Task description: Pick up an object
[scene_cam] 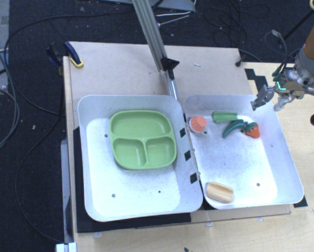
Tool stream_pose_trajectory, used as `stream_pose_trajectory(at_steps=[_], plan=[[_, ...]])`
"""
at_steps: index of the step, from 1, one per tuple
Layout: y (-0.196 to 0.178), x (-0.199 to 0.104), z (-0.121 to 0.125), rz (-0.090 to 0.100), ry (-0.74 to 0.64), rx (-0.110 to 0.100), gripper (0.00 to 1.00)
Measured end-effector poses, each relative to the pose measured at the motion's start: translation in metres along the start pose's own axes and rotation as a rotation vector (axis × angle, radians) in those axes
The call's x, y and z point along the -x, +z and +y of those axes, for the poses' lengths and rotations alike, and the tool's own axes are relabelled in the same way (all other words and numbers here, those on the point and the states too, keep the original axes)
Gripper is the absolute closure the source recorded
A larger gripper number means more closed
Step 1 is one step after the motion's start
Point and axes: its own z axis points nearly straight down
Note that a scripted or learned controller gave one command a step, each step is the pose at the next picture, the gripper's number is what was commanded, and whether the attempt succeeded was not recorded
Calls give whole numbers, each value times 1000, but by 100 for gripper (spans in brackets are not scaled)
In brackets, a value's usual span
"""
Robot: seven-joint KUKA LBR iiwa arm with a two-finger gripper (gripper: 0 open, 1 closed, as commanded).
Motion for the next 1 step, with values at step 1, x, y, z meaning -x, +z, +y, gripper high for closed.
stream_pose_trajectory(at_steps=[1], plan=[[-2,0,1,-1,-1,4,0]])
